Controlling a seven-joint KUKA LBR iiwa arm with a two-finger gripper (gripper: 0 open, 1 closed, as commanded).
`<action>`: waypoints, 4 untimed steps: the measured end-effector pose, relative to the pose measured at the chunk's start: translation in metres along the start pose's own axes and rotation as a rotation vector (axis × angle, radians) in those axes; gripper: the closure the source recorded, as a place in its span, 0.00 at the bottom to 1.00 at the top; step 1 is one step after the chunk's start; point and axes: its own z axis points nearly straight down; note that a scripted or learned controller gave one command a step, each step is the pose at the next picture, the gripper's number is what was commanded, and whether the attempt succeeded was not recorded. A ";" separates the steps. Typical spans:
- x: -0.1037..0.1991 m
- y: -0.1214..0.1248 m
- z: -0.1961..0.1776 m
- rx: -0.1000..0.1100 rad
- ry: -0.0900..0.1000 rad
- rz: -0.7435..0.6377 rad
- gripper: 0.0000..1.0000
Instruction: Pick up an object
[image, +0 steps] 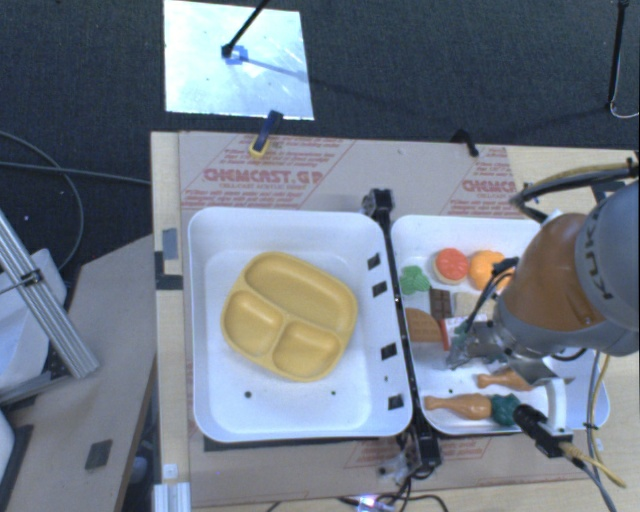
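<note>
Objects for picking all lie in the right bin, and none of them looks lifted yet. Nearest the camera, along that bin's front edge, a tan drumstick-shaped toy lies flat with a dark green piece touching its right end, and just behind them sits a second, smaller tan piece. The gripper hangs low over the middle of this bin, just right of a brown wedge (whether it touches the wedge I cannot tell), and the arm's bulk hides the tool's tip, so whether it is apart, together or clamped on anything cannot be told. Farther back are a dark brown block, a green leafy toy, a red-orange round and an orange ball. To the left, the other bin holds a yellow divided plate. My judgement: approach is made, while the grasp and the lift remain.
</note>
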 end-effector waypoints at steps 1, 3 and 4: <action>-0.080 -0.001 -0.045 -0.001 -0.003 0.006 1.00; -0.033 0.000 -0.109 0.002 0.001 -0.002 0.00; 0.017 0.027 -0.088 0.003 0.002 -0.007 0.00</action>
